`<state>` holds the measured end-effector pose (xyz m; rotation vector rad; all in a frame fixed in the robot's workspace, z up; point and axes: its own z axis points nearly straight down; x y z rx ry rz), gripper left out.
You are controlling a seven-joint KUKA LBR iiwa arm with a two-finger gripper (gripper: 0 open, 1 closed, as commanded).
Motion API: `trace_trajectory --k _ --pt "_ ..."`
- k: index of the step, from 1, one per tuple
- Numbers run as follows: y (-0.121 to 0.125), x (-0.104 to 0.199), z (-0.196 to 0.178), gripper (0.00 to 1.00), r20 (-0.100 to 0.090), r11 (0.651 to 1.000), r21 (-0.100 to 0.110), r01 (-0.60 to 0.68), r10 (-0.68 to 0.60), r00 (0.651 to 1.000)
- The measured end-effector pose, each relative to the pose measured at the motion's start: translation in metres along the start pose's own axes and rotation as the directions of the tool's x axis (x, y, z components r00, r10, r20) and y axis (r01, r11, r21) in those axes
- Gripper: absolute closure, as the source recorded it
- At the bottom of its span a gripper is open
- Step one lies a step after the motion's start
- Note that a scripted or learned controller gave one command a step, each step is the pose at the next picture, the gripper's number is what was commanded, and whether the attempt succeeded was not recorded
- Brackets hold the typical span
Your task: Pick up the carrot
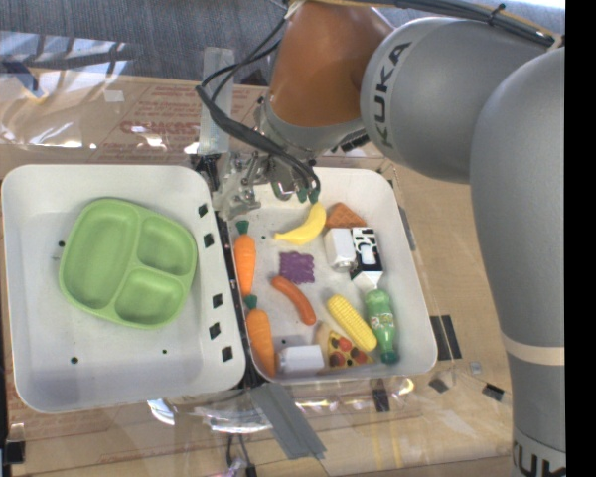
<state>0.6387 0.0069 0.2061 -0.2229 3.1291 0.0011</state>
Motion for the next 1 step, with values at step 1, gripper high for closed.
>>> trace_trajectory --k 1 --pt "-0.1064 -0.0037 -0.0173 1.0 0.0 0.996 0.004 -0.094 0.094 0.996"
